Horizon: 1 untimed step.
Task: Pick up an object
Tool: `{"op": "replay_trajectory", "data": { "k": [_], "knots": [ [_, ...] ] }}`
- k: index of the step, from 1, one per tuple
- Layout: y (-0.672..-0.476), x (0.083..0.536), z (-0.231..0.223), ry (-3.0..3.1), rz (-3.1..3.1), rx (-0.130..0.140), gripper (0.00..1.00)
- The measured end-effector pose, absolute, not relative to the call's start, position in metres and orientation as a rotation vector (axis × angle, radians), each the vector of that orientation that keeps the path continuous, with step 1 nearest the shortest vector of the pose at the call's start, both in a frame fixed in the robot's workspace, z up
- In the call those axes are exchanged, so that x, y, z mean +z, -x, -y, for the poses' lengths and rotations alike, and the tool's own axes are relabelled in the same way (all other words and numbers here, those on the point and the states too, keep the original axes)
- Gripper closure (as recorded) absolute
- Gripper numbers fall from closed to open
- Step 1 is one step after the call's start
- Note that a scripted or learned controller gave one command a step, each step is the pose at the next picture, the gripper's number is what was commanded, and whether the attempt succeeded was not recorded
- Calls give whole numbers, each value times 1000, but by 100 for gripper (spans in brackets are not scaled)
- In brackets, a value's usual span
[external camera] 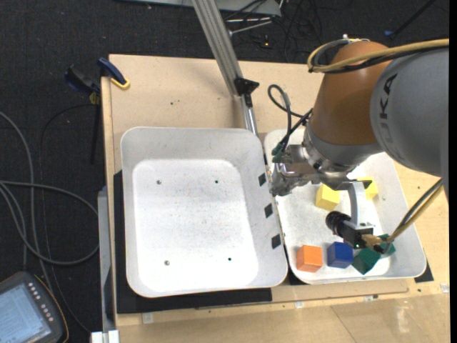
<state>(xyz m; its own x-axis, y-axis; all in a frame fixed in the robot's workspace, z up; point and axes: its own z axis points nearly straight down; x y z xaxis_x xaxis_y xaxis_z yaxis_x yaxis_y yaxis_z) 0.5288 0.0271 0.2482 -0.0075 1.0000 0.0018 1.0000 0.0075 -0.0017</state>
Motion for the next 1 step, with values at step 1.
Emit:
{"op": "replay_trajectory", "data": {
  "k": [1],
  "knots": [
    [-533,228,-82,2211,2227,3,100]
  ]
}}
